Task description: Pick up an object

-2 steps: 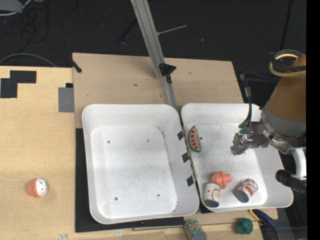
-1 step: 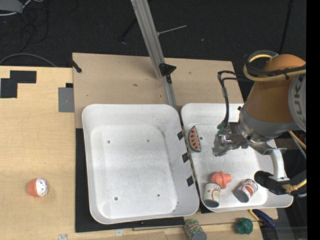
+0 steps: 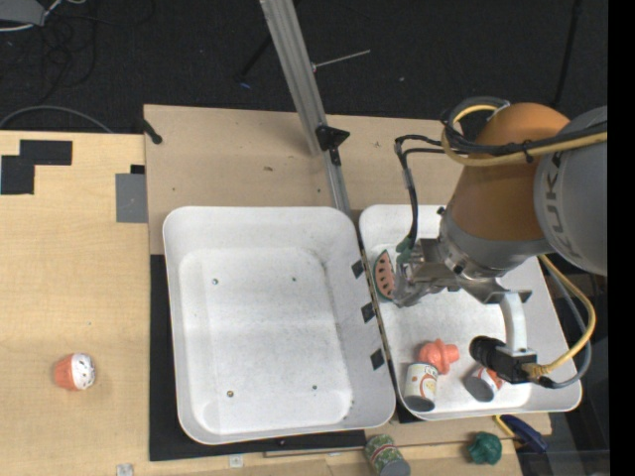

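Saw two shallow white bins side by side on the worktop, the left bin wider, the right bin narrower, their inner rims touching along a line marked by small black clips. Noted the left bin's broad white floor dotted with a few small dark specks. Found the open floor in the right bin mostly between the rim by the clips and the things along its near edge.

Counted the task's things in the right bin: a red watermelon-slice toy against the rim by the clips, an orange toy nearer the front, a small white cup just beside it at the near rim, and a grey-and-red piece to the right.

Spotted a metal rail slanting over dark floor behind, a red-and-white ball well apart on the pale wood at left, and a can and a green lump outside the bins at the front edge.

Saw the arm bent over the right bin, with the hand low and just beside the watermelon-slice toy. Could not tell whether released or clenched, nor whether touching the toy.
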`<state>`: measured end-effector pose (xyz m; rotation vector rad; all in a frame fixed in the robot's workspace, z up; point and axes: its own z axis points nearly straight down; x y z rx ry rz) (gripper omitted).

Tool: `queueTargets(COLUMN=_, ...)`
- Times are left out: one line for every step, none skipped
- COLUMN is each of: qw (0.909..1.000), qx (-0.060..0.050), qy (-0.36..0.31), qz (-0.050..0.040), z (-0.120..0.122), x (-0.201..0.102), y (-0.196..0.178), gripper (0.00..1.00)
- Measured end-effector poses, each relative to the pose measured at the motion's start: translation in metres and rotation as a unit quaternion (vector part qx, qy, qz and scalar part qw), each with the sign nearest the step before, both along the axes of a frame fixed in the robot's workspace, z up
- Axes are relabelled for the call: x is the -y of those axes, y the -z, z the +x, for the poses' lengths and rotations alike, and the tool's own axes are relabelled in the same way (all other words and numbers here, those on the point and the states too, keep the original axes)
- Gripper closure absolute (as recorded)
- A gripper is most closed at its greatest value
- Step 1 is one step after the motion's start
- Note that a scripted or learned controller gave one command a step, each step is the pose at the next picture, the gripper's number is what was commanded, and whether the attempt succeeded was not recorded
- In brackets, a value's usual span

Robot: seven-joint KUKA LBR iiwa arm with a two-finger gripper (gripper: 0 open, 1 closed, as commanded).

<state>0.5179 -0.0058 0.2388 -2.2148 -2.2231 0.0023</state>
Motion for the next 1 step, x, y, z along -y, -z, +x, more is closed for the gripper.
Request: queueTargets(qw=1.0000, qx=0.001, qy=-0.001, qz=0.0001, z=0.0239, x=-0.0540, y=0.0022, gripper=1.00)
